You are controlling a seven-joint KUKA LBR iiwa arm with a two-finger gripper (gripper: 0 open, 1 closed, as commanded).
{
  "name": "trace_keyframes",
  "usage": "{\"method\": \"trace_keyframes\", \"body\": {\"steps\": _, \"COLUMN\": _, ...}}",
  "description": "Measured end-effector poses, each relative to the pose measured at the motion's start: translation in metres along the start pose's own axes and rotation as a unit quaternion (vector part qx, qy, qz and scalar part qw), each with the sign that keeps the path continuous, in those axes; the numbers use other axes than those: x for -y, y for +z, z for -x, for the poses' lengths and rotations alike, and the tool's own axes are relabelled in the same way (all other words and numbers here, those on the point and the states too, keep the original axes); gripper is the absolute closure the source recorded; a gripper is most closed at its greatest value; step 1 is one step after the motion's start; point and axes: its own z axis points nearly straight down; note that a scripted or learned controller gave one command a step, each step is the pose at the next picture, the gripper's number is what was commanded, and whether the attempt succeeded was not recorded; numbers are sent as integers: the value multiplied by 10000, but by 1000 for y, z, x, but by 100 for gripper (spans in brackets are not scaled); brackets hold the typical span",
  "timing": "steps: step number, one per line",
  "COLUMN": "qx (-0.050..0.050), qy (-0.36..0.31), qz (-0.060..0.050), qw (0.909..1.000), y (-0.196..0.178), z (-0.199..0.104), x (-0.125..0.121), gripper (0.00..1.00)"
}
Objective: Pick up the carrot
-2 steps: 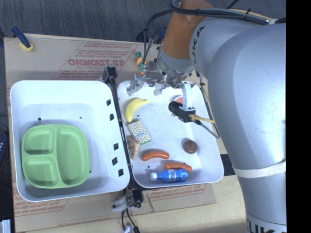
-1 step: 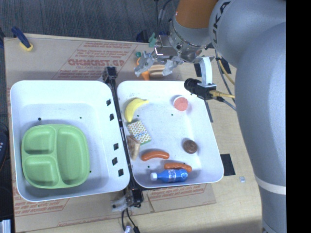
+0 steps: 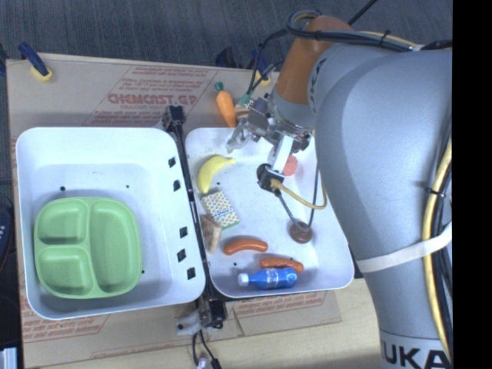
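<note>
The carrot (image 3: 225, 108), orange with a green tip, lies on the cardboard just past the far rim of the right bin (image 3: 334, 244). My gripper (image 3: 240, 137) hangs over the bin's far left corner, just below and to the right of the carrot. Its fingers (image 3: 232, 140) look open, with nothing between them. The grey arm, with its orange band, reaches in from the right and hides the bin's right side.
The right bin holds a banana (image 3: 211, 171), a yellow checked packet (image 3: 220, 208), a sausage (image 3: 245, 245), a blue bottle (image 3: 267, 280) and a brown disc (image 3: 300, 233) on a cable. A green divided plate (image 3: 87, 246) sits in the left bin (image 3: 92, 148).
</note>
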Motion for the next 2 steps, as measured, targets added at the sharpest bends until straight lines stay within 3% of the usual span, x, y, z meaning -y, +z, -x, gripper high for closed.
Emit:
{"method": "trace_keyframes", "body": {"steps": 1, "qx": 1, "qy": -42, "qz": -18, "qw": 10000, "y": -11, "z": -1, "x": 0, "gripper": 100}}
{"method": "trace_keyframes", "body": {"steps": 2, "qx": -7, "qy": 1619, "qz": 0, "qw": 9868, "y": -70, "z": 0, "x": 77, "gripper": 100}}
